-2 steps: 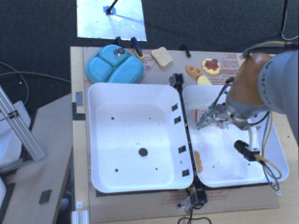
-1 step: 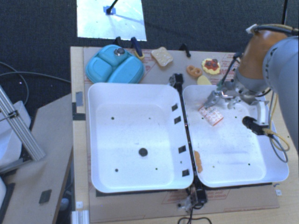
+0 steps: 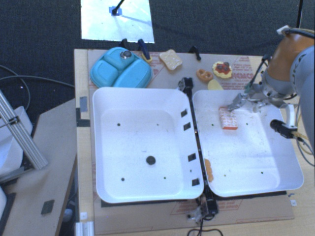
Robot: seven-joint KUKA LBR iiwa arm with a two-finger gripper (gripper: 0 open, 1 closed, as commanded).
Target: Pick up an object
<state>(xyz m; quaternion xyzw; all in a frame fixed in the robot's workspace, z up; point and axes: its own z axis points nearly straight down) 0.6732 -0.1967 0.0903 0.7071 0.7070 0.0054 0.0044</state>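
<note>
An orange and white packet [image 3: 228, 119] lies flat in the back left part of the right bin [image 3: 275, 181]. My gripper [image 3: 235, 104] hovers just above and to the right of the packet's far end, close to it. Nothing shows in its grasp. A small orange piece [image 3: 208, 170] rests against the right bin's left wall. In the left bin [image 3: 113, 132] a small dark round object [image 3: 150, 160] sits near the middle.
Behind the bins lie a blue sectioned plate [image 3: 120, 69], a slice of toast [image 3: 170, 59], a pretzel [image 3: 204, 74], a red-topped tart [image 3: 222, 69] and a yellow piece [image 3: 214, 85]. A black clip [image 3: 186, 84] stands at the bins' shared back corner.
</note>
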